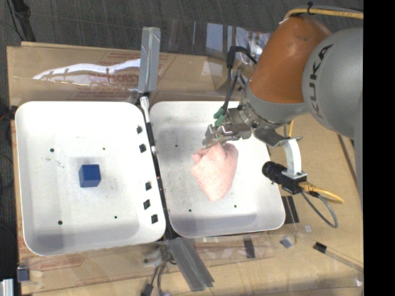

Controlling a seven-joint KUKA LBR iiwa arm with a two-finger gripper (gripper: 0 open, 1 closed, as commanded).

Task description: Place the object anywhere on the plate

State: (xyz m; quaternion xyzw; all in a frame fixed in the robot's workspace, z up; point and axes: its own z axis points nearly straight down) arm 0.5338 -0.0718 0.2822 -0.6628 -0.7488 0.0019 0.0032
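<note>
right bin (185, 217): pink cloth (216, 168)

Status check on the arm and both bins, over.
Gripper over right bin, at top edge of pink cloth. Cloth hangs from it, apparently gripped. Blue cube in left bin. No plate identifiable.

bench (74, 73) | cardboard-brown | bears left bin (37, 239), right bin (271, 217)
</note>
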